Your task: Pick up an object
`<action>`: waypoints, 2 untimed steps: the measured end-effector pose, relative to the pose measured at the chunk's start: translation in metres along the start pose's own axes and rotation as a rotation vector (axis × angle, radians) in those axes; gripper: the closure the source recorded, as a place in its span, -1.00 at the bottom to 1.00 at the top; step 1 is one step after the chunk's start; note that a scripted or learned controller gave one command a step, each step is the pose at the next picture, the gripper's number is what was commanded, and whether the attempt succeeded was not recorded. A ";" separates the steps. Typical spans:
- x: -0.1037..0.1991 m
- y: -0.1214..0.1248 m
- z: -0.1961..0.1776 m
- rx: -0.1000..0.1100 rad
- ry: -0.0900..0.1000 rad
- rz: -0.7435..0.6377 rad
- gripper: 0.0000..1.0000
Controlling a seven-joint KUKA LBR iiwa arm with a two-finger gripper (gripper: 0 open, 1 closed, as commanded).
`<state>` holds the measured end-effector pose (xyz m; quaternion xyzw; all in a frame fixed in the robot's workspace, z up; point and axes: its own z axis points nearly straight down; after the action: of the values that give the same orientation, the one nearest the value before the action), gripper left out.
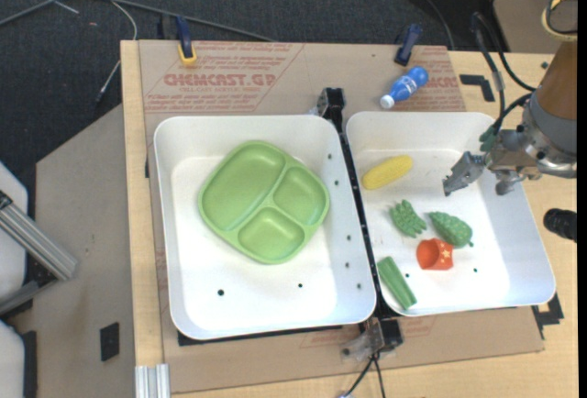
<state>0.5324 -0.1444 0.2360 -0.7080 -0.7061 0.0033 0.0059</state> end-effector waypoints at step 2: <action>0.003 0.003 0.037 -0.007 -0.001 -0.003 -1.00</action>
<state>0.5347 -0.1412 0.1993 -0.7071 -0.7071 0.0013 0.0033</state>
